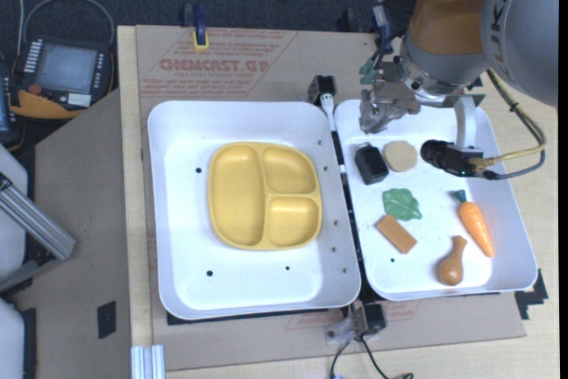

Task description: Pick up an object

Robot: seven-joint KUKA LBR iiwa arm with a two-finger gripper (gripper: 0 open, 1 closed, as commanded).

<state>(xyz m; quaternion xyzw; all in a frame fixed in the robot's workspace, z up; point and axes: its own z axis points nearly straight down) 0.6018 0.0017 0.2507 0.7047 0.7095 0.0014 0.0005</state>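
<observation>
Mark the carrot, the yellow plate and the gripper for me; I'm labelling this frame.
carrot (pixel 477 227), camera view, mid-body
yellow plate (pixel 236 191), camera view, large left compartment
gripper (pixel 380 122), camera view, between fingertips

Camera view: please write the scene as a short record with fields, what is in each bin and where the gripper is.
left bin: yellow divided plate
right bin: black block, tan disc, green leaf, orange-brown block, carrot, brown drumstick
gripper: over the right bin's far left part, near the black block
held: nothing seen between its fingers
</observation>
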